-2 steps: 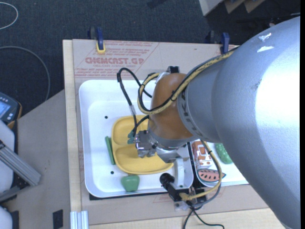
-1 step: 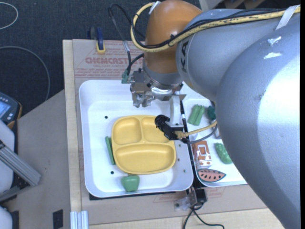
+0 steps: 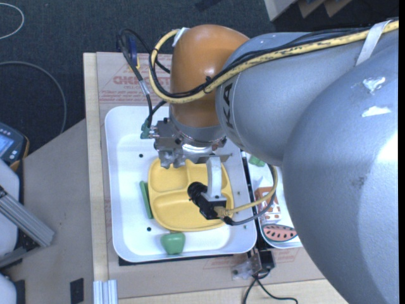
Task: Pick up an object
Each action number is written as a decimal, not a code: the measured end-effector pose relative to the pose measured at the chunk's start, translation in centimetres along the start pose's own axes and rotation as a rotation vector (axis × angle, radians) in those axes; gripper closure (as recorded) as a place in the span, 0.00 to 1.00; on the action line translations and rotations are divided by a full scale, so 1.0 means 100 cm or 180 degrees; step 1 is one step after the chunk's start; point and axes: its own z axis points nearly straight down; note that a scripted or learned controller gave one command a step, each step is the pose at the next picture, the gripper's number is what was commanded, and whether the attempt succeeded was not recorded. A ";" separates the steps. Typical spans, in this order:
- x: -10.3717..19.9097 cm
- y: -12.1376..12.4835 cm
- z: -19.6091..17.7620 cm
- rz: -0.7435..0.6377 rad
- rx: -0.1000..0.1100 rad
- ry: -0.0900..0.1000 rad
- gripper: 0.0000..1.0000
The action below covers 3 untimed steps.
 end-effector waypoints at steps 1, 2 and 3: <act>0.012 0.066 0.058 0.0005 -0.0042 0.0001 1.00; 0.007 -0.018 -0.019 0.0003 -0.0007 0.0004 1.00; -0.001 0.041 0.017 0.0024 -0.0035 -0.0002 1.00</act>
